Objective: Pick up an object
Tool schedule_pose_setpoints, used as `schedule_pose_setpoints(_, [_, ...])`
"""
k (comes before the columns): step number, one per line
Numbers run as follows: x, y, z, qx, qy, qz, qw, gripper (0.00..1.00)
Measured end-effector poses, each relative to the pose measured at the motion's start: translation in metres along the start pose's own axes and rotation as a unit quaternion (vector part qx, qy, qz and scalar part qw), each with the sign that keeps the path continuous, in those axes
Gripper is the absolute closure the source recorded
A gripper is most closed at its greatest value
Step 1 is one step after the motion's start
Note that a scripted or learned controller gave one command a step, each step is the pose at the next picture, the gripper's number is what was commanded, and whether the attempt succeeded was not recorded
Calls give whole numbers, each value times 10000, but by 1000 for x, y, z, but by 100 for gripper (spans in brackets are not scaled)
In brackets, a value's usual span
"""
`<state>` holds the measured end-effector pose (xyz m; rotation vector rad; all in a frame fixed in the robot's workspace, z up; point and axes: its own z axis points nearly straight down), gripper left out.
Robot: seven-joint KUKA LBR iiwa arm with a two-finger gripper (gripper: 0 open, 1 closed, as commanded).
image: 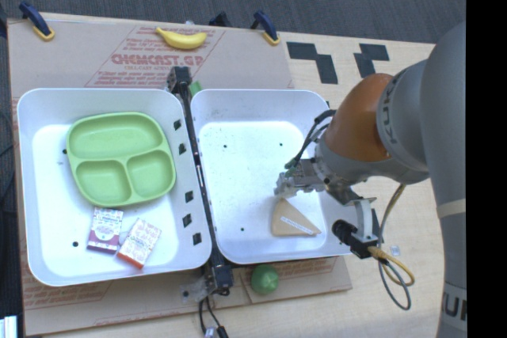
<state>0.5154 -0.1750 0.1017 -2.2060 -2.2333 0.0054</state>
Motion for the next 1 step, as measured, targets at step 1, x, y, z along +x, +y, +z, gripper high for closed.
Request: schedule_pose_setpoints(1, [0,0,0,-1,0,0,10000,0])
